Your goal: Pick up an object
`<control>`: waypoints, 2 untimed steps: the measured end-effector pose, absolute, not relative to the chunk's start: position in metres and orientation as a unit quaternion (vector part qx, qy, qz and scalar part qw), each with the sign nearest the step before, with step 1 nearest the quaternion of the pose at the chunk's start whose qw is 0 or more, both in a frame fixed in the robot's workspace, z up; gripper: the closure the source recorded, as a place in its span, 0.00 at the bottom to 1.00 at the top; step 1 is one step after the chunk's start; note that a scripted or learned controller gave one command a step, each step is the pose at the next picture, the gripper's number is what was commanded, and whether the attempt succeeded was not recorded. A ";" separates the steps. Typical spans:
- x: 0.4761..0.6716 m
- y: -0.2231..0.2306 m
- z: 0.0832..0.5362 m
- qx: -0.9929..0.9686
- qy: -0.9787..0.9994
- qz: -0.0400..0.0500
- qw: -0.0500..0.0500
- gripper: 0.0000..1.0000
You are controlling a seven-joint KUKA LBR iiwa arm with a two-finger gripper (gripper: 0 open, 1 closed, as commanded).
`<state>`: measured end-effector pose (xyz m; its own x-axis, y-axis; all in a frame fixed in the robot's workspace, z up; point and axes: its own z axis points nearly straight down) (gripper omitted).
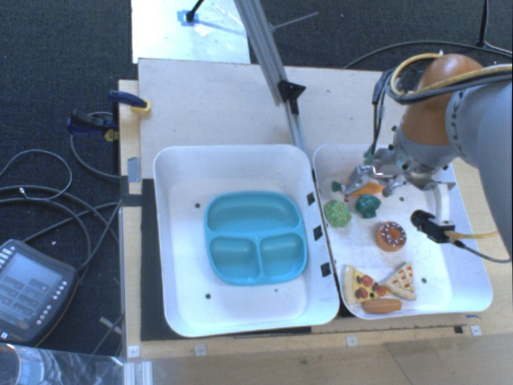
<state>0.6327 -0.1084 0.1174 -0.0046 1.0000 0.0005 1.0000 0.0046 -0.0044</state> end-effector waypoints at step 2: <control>0.635 -0.108 0.103 -0.706 -0.708 -0.001 -0.002 1.00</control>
